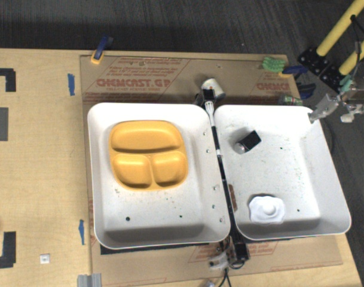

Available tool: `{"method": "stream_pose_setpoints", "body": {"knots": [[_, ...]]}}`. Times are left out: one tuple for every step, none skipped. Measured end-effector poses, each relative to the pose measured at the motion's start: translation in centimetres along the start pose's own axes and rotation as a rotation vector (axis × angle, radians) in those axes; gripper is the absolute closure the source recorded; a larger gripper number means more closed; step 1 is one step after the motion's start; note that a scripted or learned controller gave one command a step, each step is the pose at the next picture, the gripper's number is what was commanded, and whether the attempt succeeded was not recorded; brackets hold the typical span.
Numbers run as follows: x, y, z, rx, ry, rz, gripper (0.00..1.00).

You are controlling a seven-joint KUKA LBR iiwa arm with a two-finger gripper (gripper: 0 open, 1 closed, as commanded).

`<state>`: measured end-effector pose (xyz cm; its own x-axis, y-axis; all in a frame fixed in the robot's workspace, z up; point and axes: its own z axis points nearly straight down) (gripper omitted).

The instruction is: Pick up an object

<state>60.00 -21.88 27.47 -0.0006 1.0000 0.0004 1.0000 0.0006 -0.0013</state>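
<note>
Closest to me is a squat white plastic piece with a round knob on top [266, 208]. It sits against the near wall of the right-hand shallow white bin [325, 178], well below the gripper [337, 103] and off to its left. The gripper itself is out past the far right corner of that bin, over the rim rather than inside, and nothing is between it and the bin floor. From this angle I cannot tell whether it stands wide or narrow. Left of the gripper, at nearly its own height in the view, a small black block with a pale end [247, 141] lies tilted on the bin floor, apart from the white piece. Further left again, across the seam where the two bins touch, the left-hand white bin [104, 214] holds a yellow moulded plastic tray with three compartments [149, 154], lying flat. Both bins rest on a brown printed cardboard sheet [140, 76].
</note>
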Motion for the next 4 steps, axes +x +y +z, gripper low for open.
{"method": "stream_pose_setpoints", "body": {"knots": [[7.0, -5.3, 18.0, -0.001, 0.0, -0.115, 0.0], [12.3, 3.7, 18.9, -0.006, -0.003, -0.537, 0.0], [12.3, 3.7, 18.9, -0.006, -0.003, -0.536, 0.0], [11.8, 6.4, 19.1, 0.012, 0.005, -0.414, 0.0]]}}
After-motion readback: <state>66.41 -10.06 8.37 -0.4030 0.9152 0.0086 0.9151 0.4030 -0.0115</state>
